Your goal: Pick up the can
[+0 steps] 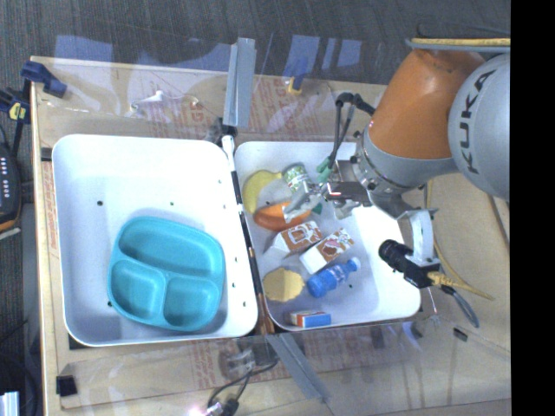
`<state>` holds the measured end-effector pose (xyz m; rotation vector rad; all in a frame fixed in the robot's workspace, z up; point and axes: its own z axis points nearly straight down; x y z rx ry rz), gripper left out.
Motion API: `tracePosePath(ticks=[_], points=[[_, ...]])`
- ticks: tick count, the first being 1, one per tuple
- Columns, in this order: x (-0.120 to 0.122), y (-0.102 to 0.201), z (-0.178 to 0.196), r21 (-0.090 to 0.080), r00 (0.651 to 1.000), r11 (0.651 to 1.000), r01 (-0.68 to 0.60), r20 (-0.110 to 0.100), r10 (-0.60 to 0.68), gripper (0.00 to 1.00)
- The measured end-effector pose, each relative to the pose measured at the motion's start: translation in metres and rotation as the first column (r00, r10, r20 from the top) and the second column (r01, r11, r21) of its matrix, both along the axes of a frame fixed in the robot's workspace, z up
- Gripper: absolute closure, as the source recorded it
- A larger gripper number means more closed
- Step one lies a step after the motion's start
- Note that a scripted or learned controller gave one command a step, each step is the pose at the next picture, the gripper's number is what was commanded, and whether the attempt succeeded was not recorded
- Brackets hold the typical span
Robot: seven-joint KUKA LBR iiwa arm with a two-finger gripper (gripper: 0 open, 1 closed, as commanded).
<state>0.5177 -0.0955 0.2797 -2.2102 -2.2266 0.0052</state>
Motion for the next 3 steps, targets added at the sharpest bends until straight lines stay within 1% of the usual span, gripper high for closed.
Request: tracePosePath(ticks=[1,2,3], points=[[0.092,-0.062,0.033,-0.001,1.000,1.000,-0.003,0.003,0.003,0.00],[0.131,-0.056,-0.101,0.000,0.989,0.989,-0.149,0.001,0.149,0.00],[0.140,-0.086,-0.188,-0.001,0.966,0.966,-0.257,0.005,0.257,0.00]])
